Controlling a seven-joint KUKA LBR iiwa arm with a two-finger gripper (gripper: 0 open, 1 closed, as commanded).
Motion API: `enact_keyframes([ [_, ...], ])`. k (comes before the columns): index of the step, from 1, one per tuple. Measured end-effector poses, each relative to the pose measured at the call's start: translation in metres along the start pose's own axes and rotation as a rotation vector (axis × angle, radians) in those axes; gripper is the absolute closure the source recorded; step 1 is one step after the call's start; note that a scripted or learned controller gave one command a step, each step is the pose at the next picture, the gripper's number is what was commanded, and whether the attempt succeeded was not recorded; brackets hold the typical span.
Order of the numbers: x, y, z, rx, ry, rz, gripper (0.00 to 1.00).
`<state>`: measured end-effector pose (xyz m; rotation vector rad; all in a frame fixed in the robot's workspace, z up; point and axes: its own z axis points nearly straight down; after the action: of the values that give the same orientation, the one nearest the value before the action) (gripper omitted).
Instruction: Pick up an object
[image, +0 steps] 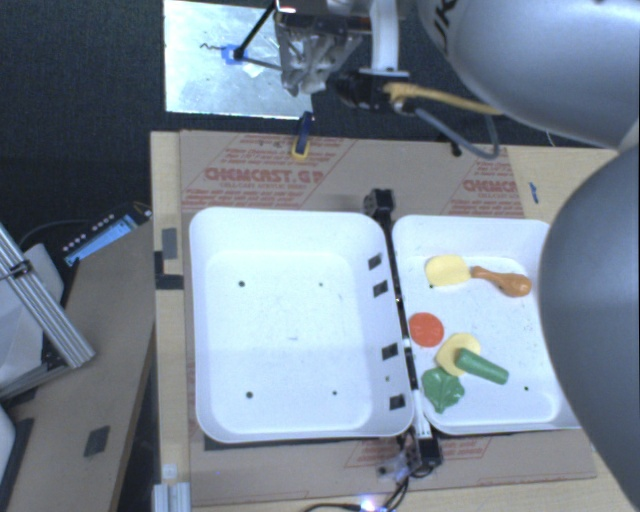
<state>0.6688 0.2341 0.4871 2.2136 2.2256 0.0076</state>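
The right bin (520, 235) holds several small toys. A yellow piece (446, 270) lies next to an orange-brown drumstick shape (503, 282) near the bin's back. A red disc (427, 329) sits by the divider. In front of it are a second yellow piece (455, 350), a green cylinder (484, 369) and a green leafy toy (442, 390), all close together. My gripper (303, 62) hangs at the top of the view, beyond the far edge of the left bin, well away from the toys and with nothing seen in it.
The left bin (290, 330) stands beside the right one, joined by a black clipped divider (392, 310). A cardboard sheet (260, 172) lies under both. The grey arm (590, 300) covers the right side. A yellow-blue clip (301, 140) sits on the cardboard behind the left bin.
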Motion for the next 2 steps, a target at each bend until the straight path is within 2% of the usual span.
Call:
enact_keyframes([
  [1,0.0,-0.021,-0.03,0.001,0.0,-0.001,1.0],
  [2,0.0,0.0,-0.049,0.001,-0.001,-0.001,1.0],
])
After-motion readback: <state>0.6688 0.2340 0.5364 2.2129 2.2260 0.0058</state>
